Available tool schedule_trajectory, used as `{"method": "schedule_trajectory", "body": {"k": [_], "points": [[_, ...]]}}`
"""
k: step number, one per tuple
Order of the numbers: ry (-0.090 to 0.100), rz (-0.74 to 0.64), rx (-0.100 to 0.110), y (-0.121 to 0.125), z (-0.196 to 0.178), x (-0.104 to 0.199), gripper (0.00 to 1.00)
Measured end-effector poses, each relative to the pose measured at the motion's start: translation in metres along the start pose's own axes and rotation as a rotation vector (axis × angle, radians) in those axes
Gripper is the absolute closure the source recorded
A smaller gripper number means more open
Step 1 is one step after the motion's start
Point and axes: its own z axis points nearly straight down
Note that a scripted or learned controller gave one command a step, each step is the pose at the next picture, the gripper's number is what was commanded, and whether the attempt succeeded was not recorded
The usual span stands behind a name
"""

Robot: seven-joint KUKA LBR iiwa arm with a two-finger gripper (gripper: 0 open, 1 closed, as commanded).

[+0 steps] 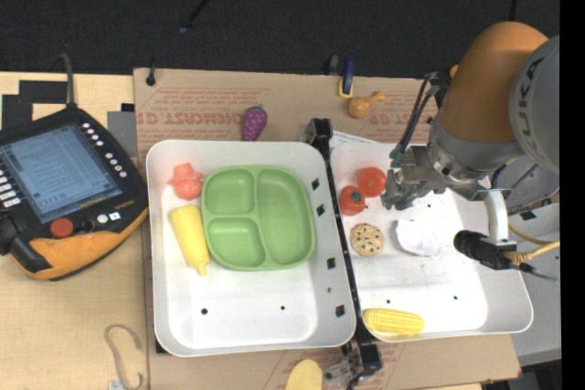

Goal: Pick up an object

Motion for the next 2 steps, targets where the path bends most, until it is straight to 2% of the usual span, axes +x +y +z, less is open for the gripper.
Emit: {"method": "schedule_trajectory", "body": {"k": [2], "points": [[0.0, 0.001, 0.0, 0.06, -0.005, 0.084, 1.0]]}}
